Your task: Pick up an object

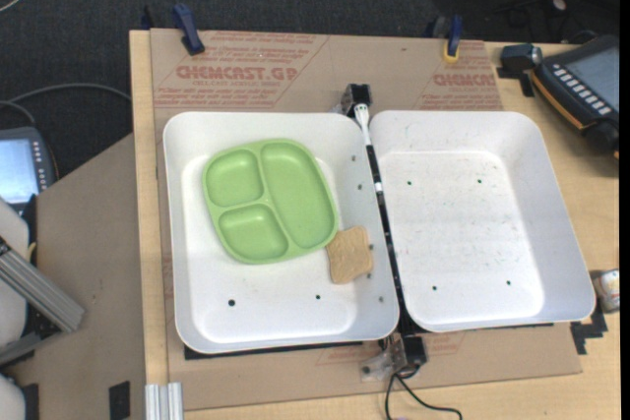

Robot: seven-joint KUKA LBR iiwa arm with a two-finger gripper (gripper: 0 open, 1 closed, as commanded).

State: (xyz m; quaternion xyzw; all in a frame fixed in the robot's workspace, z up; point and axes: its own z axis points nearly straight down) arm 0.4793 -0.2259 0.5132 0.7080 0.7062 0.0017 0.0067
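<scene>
Two white bins are sitting side by side on the desk, on a brown board (246, 64) printed with red lettering. The bin on the view's left (177, 211) is holding a green plate (271, 202) with three compartments, lying flat and slightly turned, toward the bin's far left. A tan flat piece (349, 256) is lying at the plate's near right corner, touching or just beside its rim, close to the wall shared with the other bin. The bin on the view's right (472, 221) is showing a speckled white floor. A black strip (379, 202) is running between the bins. A blue clamp (187, 28) and a yellow clamp (453, 39) are gripping the board's far edge.
</scene>
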